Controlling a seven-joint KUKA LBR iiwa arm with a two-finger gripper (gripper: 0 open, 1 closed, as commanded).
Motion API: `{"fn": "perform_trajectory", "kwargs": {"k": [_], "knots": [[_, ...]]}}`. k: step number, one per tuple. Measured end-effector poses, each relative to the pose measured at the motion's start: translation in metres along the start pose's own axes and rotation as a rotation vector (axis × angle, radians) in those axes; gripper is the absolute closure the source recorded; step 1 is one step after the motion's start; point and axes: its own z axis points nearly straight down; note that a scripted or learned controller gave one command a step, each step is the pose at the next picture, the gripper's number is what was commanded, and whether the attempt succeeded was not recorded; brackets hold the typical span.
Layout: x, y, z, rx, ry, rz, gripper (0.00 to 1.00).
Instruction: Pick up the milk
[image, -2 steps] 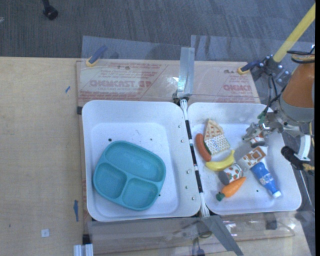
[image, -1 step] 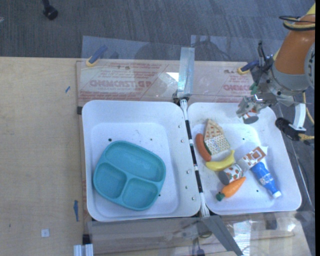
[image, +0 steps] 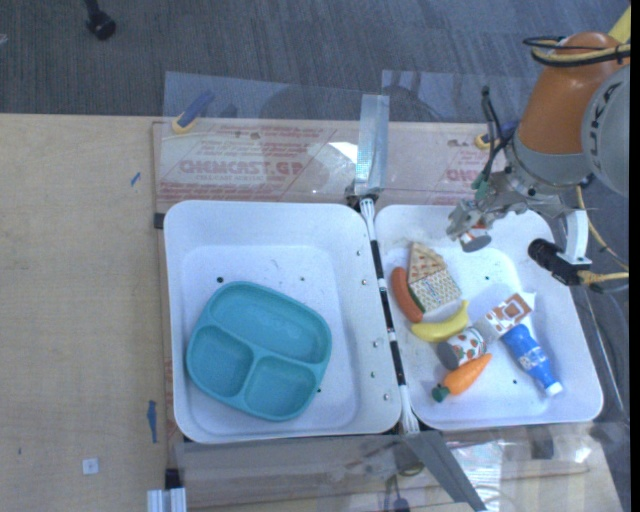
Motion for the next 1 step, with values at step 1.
{"fn": "perform_trajectory", "kwargs": {"k": [1], "knots": [[-0.0089,-0.0754,-0.0692,-0.001,0.000,-0.201,1.00]]}}
